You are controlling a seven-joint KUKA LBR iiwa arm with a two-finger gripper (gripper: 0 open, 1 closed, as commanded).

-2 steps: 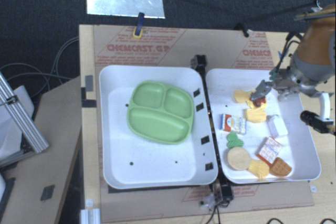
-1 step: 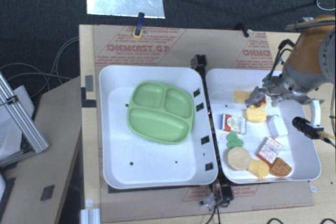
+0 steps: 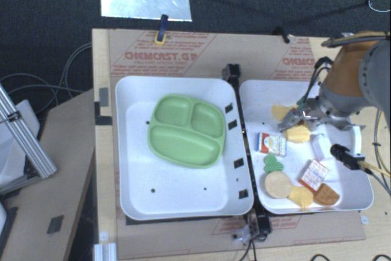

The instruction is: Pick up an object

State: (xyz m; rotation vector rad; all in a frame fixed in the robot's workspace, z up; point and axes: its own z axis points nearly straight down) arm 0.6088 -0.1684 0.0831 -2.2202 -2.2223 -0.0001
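My gripper [image 3: 297, 118] is low in the right bin [image 3: 366, 189], in its upper middle part, at the end of the grey arm with its orange band [image 3: 345, 73]. It sits between two yellow food pieces: one [image 3: 280, 112] just to its left and one [image 3: 299, 134] just below it, close to both. Nothing shows as held. Further down lie a red and white packet [image 3: 272, 144], a green toy vegetable [image 3: 272, 163], a round tan cookie [image 3: 277, 184], another red and white packet [image 3: 313, 175], a yellow piece [image 3: 300, 196] and a brown waffle [image 3: 326, 195].
The left bin [image 3: 131, 192] holds a green divided plate [image 3: 186, 130]. A black divider with clips [image 3: 239, 131] runs between the bins. A black part of the arm's fittings [image 3: 346, 157] hangs over the right bin's right side. A small white block [image 3: 317, 147] lies near it.
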